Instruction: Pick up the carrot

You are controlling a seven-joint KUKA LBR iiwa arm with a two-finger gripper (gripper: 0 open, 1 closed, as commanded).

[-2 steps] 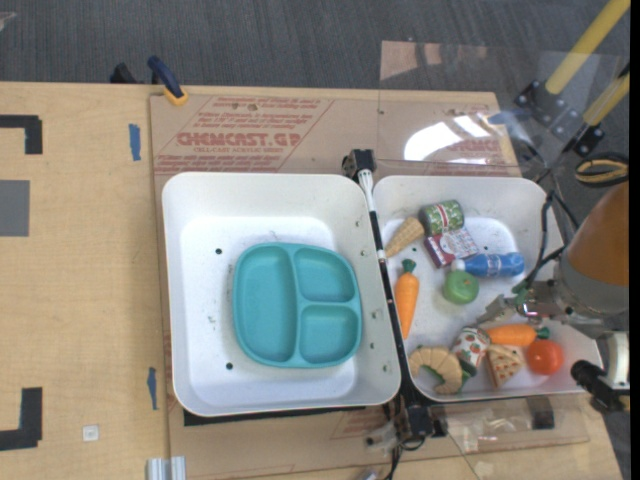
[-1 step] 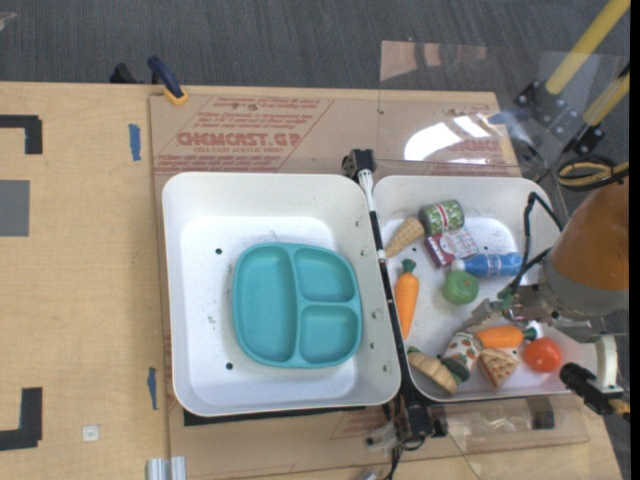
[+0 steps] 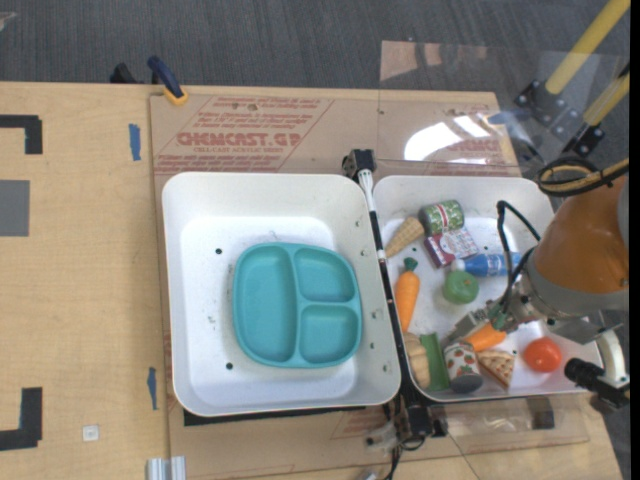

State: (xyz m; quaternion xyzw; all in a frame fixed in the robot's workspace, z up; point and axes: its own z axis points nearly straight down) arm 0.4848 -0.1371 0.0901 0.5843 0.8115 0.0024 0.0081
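The carrot, orange with a green top, lies near the left wall of the right bin, pointing towards the front. My gripper hangs low over the bin's front middle, right of the carrot and apart from it. A small orange wedge lies just under the gripper. The arm's orange band covers the bin's right side.
The right bin also holds a green can, a cone-shaped piece, a blue bottle, a green apple, a red tomato and a pizza slice. In the left bin sits a teal divided plate.
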